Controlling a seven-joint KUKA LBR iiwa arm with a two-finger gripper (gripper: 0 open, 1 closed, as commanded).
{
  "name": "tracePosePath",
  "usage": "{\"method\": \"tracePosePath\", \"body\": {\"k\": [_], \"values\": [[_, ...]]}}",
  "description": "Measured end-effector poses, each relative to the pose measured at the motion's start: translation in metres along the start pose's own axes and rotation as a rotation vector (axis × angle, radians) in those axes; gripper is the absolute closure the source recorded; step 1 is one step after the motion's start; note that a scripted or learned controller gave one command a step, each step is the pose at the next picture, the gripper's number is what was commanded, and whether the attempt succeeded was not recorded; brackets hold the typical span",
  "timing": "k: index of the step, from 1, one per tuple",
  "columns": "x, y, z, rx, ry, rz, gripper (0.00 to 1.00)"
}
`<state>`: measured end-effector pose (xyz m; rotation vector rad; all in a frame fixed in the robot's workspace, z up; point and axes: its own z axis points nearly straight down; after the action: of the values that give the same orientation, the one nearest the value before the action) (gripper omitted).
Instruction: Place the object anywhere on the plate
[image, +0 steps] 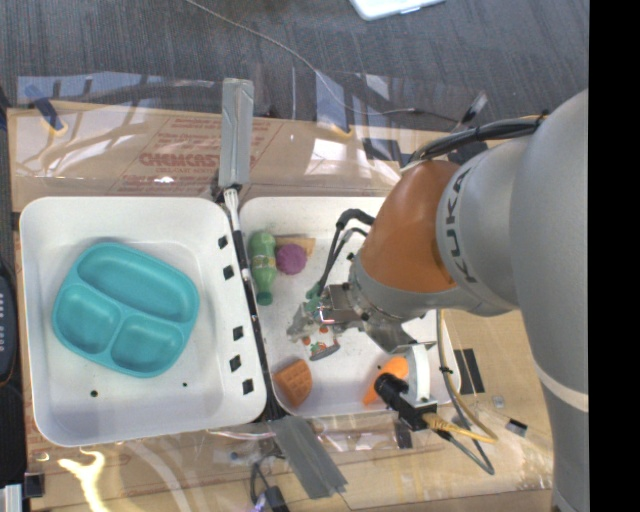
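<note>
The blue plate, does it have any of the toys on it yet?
No, the blue plate lies bare in the left bin, while the green bottle and purple ball lie in the right bin.

Teal 3-compartment plate (124, 309), flat, left bin

grey arm (545, 220) with orange band, black kuka lettering, black cables.
</note>
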<state>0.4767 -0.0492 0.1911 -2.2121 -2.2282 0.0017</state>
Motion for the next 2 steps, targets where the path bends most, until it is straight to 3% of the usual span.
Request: {"method": "tracePosePath", "body": {"k": [1,2], "values": [[0.096,0.0,-0.04,0.001,0.002,-0.004,1.0],[0.174,0.039,-0.086,0.001,0.0,-0.005,1.0]]}}
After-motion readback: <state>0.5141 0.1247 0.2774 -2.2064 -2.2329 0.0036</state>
